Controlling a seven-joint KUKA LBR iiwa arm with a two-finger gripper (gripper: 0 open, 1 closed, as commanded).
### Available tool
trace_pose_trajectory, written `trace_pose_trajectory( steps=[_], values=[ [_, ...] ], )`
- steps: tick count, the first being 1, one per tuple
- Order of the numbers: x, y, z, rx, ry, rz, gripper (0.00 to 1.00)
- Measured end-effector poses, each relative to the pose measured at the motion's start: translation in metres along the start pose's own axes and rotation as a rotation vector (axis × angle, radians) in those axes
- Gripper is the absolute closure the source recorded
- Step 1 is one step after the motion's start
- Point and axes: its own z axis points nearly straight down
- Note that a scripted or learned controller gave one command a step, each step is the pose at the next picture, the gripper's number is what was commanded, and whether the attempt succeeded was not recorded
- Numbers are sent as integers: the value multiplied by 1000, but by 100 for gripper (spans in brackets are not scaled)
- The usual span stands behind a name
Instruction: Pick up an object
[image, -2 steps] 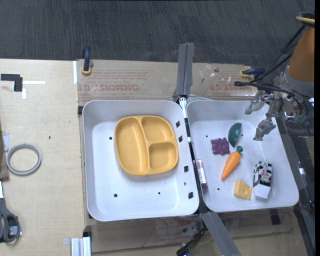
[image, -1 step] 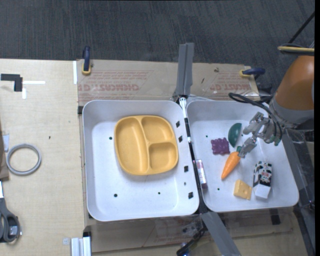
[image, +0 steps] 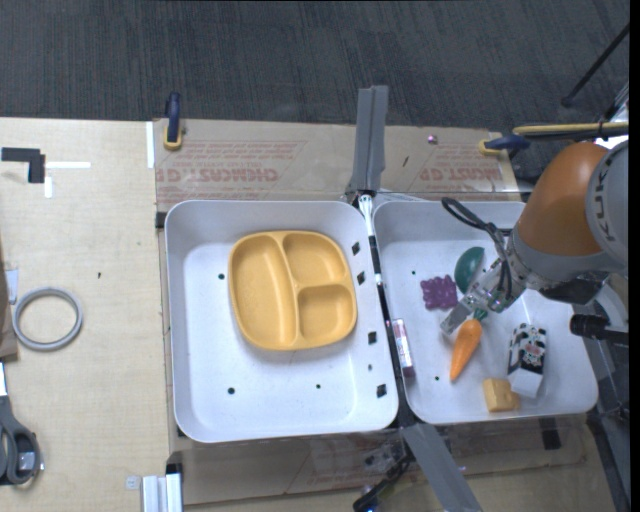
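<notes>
A: Starting nearest the camera, what is lying in the right bin (image: 440, 402)?

B: A yellow block (image: 499, 394) is sitting by the front wall, a black-and-white cow-print carton (image: 527, 351) is standing just beside it, and an orange carrot (image: 464, 347) is lying tilted, its thick end pointing up toward the gripper (image: 471, 310).

A: And the gripper itself?

B: It is hanging low over the carrot's top end, reaching in from the right on the grey arm (image: 560, 225). Whether it is open or closed, I cannot tell; nothing is visibly between its fingers.

A: Farther back?

B: A purple grape cluster (image: 437, 292) is resting just left of the gripper, and a teal rounded object (image: 468, 265) is lying behind it.

A: The left bin (image: 200, 400)?

B: A yellow divided plate (image: 293, 289) is sitting in its middle. On the tabletop (image: 90, 400) at far left, a grey tape ring (image: 44, 318) is lying.
</notes>
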Motion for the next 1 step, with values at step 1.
trace_pose_trajectory(
  steps=[1],
  values=[
    [-20,31,1,3,1,509,0]
  ],
)
